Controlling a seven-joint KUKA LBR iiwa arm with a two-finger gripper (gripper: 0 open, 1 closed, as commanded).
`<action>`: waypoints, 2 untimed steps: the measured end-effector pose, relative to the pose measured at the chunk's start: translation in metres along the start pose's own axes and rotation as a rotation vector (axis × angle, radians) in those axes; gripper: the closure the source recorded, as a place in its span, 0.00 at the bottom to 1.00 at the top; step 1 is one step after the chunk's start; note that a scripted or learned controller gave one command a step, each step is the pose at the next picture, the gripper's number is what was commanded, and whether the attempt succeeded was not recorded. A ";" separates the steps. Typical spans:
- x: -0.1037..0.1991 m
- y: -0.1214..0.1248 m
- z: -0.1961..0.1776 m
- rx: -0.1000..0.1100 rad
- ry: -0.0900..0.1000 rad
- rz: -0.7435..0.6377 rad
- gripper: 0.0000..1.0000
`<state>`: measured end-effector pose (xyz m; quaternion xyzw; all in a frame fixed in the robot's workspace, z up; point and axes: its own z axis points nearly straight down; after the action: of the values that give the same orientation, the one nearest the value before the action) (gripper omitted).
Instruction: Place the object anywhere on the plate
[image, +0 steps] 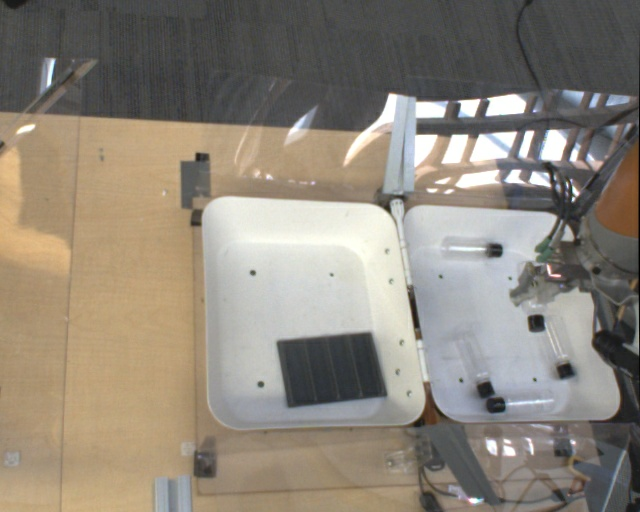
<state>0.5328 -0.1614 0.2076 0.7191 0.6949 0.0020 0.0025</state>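
A dark grey ribbed plate (331, 368) lies flat in the front part of the left bin (230, 300). Several clear tubes with black caps lie scattered in the right bin (440, 290): one at the back (468, 247), one near the front (468, 360), one along the front wall (525, 404) and one at the right (556, 345). My gripper (536, 288) hangs over the right side of this bin, just above a small black cap (536, 323). Whether anything is in it is not visible.
A raised divider (410, 310) separates the two bins. A metal post (399, 150) stands behind the divider. Cables and the arm's orange band (615, 200) crowd the right edge. Wooden bench (100, 300) stretches to the left.
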 end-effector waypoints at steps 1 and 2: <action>0.074 0.042 0.000 0.002 0.000 0.182 1.00; 0.181 0.036 0.000 0.004 0.001 0.340 1.00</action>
<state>0.5753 0.0183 0.2073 0.8262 0.5634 0.0014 0.0001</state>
